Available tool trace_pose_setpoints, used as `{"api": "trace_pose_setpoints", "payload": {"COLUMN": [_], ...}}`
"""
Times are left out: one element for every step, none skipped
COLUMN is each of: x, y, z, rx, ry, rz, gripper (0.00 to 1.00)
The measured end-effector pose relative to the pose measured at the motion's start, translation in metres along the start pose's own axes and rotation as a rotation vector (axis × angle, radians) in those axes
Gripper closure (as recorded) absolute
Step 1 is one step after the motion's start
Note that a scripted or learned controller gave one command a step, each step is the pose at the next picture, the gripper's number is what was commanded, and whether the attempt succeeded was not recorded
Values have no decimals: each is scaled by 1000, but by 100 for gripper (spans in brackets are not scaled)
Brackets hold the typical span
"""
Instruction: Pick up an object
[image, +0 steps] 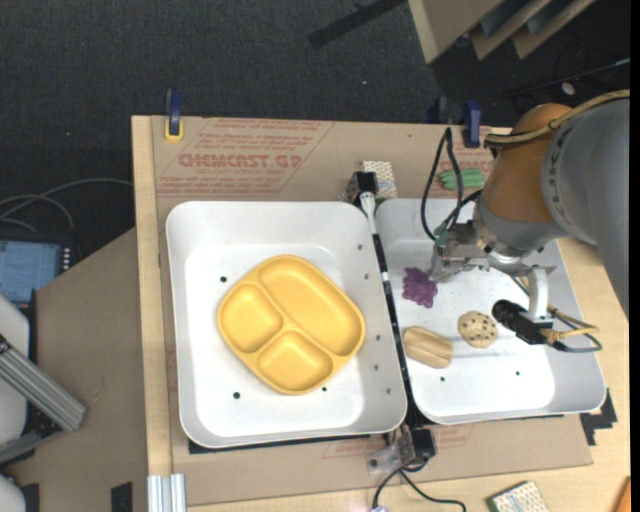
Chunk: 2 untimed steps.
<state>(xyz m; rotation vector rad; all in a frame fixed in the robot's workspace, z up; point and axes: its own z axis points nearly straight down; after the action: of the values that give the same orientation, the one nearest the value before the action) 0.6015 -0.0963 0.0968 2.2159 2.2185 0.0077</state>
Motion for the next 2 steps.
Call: {"api": "trace_pose_setpoints", "payload": {"x": [0,-2], "y": [0,55], "z": [1,13], "rx": [1,1], "ry": [0,-1], "rz": [0,-1], "gripper": [0,0]}}
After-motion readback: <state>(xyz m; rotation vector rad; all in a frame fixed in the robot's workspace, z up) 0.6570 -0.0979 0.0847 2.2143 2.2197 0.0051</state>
